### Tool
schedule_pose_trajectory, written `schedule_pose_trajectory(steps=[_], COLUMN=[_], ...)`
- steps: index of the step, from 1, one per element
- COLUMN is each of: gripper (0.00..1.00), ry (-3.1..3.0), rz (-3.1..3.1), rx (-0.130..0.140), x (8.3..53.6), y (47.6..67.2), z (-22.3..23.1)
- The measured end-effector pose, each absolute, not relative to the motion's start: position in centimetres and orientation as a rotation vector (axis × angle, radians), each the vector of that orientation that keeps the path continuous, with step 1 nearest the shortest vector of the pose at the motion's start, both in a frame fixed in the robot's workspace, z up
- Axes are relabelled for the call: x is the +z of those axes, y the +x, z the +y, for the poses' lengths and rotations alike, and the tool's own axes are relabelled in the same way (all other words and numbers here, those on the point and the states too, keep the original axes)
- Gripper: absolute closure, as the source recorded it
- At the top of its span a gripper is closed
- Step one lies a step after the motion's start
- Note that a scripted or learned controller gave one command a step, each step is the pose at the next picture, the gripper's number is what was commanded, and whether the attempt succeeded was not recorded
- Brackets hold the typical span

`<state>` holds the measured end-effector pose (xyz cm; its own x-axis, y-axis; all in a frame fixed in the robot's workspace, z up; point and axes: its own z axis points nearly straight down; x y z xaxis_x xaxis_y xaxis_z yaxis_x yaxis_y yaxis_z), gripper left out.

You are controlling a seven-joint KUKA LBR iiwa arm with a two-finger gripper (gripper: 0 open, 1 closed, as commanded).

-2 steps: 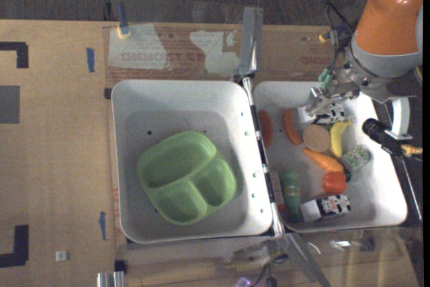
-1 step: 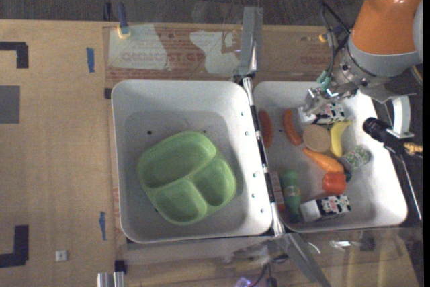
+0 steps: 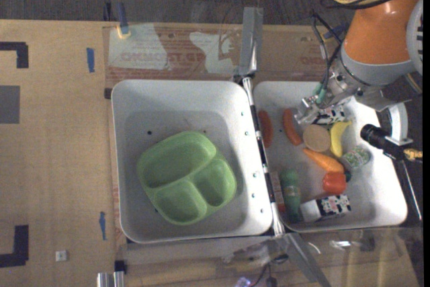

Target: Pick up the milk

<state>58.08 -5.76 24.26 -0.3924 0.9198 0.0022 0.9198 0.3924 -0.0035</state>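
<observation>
I see the gripper low over the right bin's far edge; I cannot tell its jaw state. The milk lies on its side near the near edge, well apart from it.

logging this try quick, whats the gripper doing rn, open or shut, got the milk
gripper: low over the right bin's back end, open or shut cannot be told; the milk lies apart at the front of that bin, not held.

You see a green divided plate in the left bin. The right bin holds a green bottle, carrot, banana and two red sausages.
</observation>
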Motion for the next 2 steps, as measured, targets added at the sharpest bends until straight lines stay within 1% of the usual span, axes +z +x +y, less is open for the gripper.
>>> schedule_pose_trajectory(steps=[1,2], gripper=[1.0,1.0], ry=[-2.315,-1.899], rz=[-2.115,-2.501], rx=[0.006,0.004], x=[23.1,32.6], y=[52.4,48.0], z=[-4.8,-3.6])
